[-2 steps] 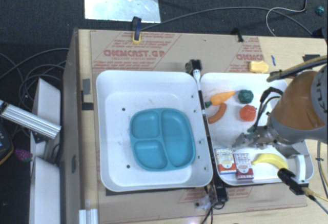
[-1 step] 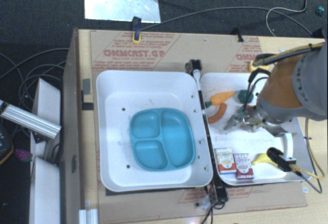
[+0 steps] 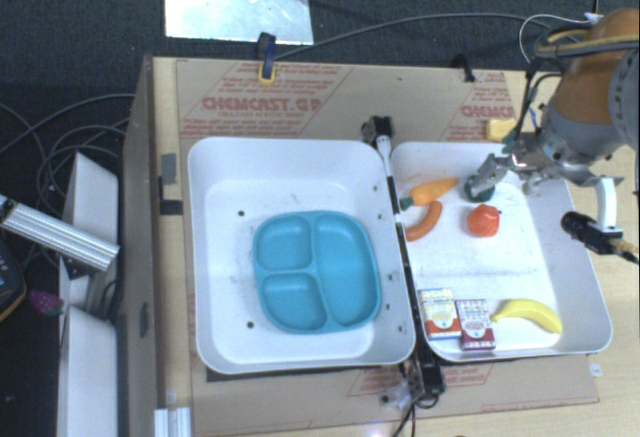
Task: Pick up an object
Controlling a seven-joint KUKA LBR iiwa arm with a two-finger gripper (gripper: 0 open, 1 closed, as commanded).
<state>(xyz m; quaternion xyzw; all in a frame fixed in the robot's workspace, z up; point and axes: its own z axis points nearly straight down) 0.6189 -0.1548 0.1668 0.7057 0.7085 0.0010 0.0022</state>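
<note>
Gripper [image 3: 487, 183]: down at the far end of the right bin, just above and beside the tomato; its tip looks dark and greenish, but from here I cannot tell how the jaws stand or whether anything sits between them.
Tomato [image 3: 484, 220]: small and red, lying loose on the right bin's floor, just below the gripper tip.
Carrot [image 3: 433, 191]: orange, lying slantwise near the bin's left wall, left of the gripper.
Sausage [image 3: 424, 220]: reddish-orange and curved, just under the carrot.
Banana [image 3: 528, 315]: yellow, at the near right corner of the bin.
Small boxes [image 3: 456, 318]: two red-and-white cartons side by side at the near edge; their print is too small to read.
Right bin [image 3: 560, 270]: shallow, white, holding all of the above.
Left bin [image 3: 225, 190]: white, holding a blue divided plate [image 3: 315, 270] with three compartments.
Arm [image 3: 590, 100]: grey with an orange band, reaching in from the right.
Board [image 3: 262, 103] under the bins: red lettering that looks like "CHEMCAST GP".
</note>
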